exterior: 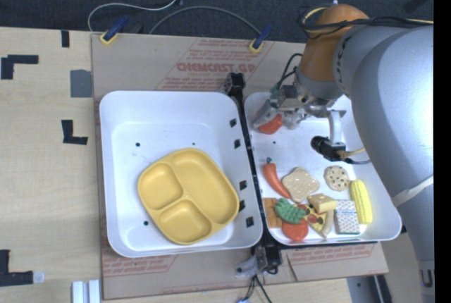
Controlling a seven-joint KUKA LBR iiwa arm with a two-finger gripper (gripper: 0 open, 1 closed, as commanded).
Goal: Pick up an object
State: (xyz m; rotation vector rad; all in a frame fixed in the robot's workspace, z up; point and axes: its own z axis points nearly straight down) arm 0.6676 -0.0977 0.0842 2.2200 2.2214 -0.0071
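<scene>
Jaws pinch a red-orange toy piece [270, 125] at the gripper [276, 116], near back-left corner of right bin [384, 230], just beside the divider edge. Open white floor round it; other toys crowd the front: chili pepper [275, 180], cookie [337, 177], corn cob [361, 200], bread slice [301, 183]. Left bin [116, 125] holds yellow divided tray [186, 194], w/ room along back. Arm [380, 83] comes from right, wrist bent down-left, orange band [325, 41] uppermost.
</scene>
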